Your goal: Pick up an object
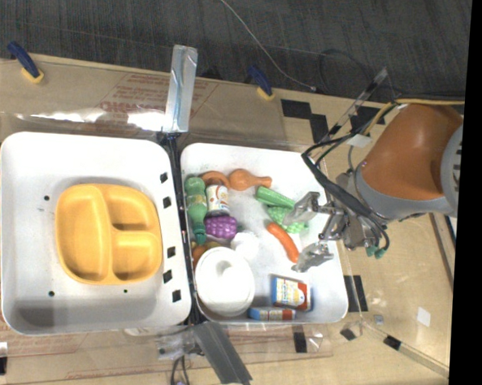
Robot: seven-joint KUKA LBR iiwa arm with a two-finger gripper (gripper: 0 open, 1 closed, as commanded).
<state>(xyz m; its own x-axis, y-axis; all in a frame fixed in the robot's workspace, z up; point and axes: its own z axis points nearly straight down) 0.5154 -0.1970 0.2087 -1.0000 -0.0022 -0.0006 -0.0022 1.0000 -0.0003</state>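
Note:
My gripper (309,231) hangs over the right side of the right bin (326,294), open, its two fingers spread wide with nothing held between them. An orange carrot (284,241) lies just to its left on the bin floor. A green vegetable (273,198) lies up and to the left, near the upper finger (305,205). Further left are purple grapes (220,225), a small can (218,198), a green bottle (194,199) and an orange piece (250,180). A white bowl (223,280) and a blue-and-white box (289,292) lie nearer the bin's front.
The left bin (19,158) holds a yellow divided tray (108,232). A marker (270,314) lies along the right bin's front wall. Cables (343,129) run from the arm's orange-banded wrist (406,157) above the bin's right edge.

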